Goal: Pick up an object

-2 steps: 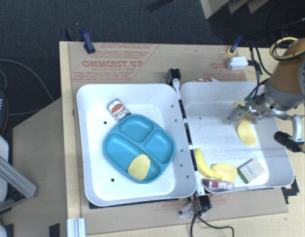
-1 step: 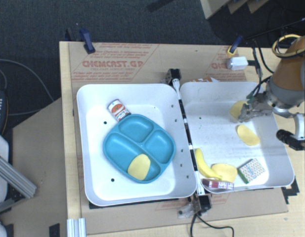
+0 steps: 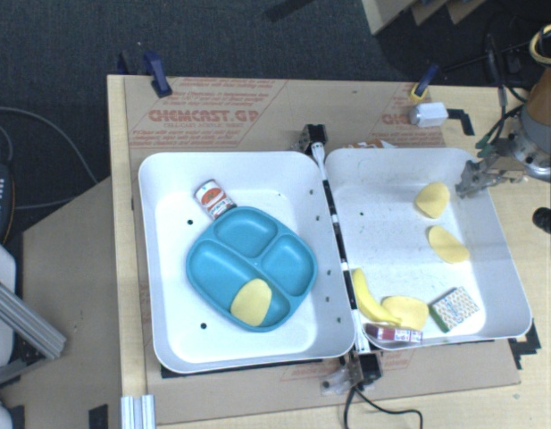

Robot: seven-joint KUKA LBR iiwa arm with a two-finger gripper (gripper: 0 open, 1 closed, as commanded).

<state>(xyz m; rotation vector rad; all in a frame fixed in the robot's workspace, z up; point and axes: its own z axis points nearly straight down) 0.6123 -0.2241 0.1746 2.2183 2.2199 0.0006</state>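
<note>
The right bin (image 3: pixel 489 239) holds several objects. A yellow lump (image 3: pixel 432 200) lies near its far right, with a second yellow piece (image 3: pixel 447 245) just below it. At the front lie a banana (image 3: pixel 368 300), a rounded yellow piece (image 3: pixel 405 311), a patterned block (image 3: pixel 454 308) and a small can (image 3: pixel 393 334) on its side. My gripper (image 3: pixel 472 180) hangs at the bin's far right rim, just right of the upper yellow lump and apart from it. I see nothing held in it.
The left bin (image 3: pixel 159 239) carries a blue divided plate (image 3: pixel 249 264) with a yellow piece (image 3: pixel 251 303) in its front section, and a small red-labelled can (image 3: pixel 214 198) behind it. Clamps and a white box (image 3: pixel 429 113) sit on the bench's far edge.
</note>
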